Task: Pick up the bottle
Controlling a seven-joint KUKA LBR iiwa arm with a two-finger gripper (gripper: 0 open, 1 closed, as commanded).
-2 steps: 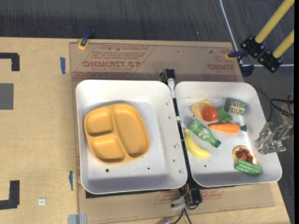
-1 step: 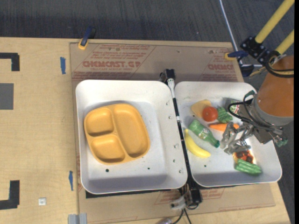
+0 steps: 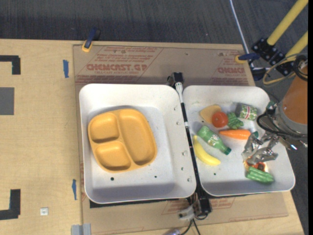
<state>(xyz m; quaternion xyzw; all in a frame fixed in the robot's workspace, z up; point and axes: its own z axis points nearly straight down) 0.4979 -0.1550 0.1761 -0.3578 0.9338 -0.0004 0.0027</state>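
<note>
Green bottle [image 3: 213,139] lies between banana [image 3: 206,153] and carrot [image 3: 234,134].

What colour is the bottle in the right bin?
The bottle is green with a white label, seen in the camera view.

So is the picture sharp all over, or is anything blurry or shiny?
In the camera view the light is soft and even, with faint shadows; the orange tray and green bottle look fairly crisp, the gripper is a blurry tangle, and the white bins' rim shines slightly.

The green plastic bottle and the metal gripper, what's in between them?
In the camera view, bare white bin floor separates the green plastic bottle from the metal gripper; the orange carrot lies just above.
</note>
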